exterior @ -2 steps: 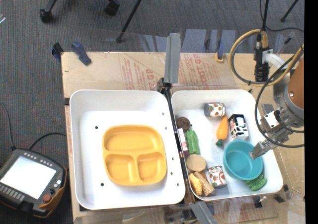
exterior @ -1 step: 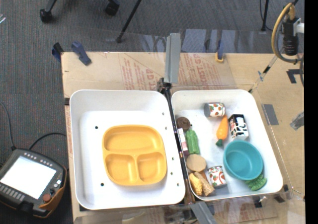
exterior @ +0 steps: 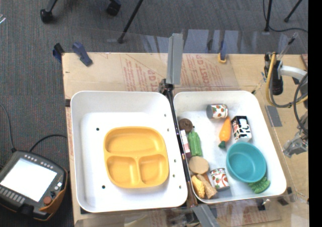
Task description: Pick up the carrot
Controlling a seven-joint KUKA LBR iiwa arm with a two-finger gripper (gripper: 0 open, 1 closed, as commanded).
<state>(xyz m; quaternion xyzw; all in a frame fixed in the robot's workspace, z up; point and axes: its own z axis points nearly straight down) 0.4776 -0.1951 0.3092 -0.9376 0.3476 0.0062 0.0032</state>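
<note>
Cardboard covered the bench (exterior: 126, 70), and 2 white bins sat on it side by side. The left bin (exterior: 80, 120) held 1 thing, a yellow tray (exterior: 136, 157) with 3 compartments, lying flat near its middle. The right bin (exterior: 201, 97) was crowded. Largest in it was a teal bowl (exterior: 246, 162), standing open side up toward the near right corner, with a green leafy piece (exterior: 259, 186) poking out from under its near edge.

Next came a black-and-white carton (exterior: 242, 128) just beyond the bowl. The carrot (exterior: 225, 130) lay right beside the carton's left side (touching or not, I could not tell), its orange body pointing away from the camera and its dark green end toward the bowl's rim. A small can (exterior: 217, 111) lay on its side just beyond the carrot. A second can (exterior: 219, 178) sat left of the bowl. Along the bin's left wall ran a green vegetable (exterior: 194, 143), a round brown biscuit (exterior: 198, 164) and a corn cob (exterior: 198, 185).
</note>
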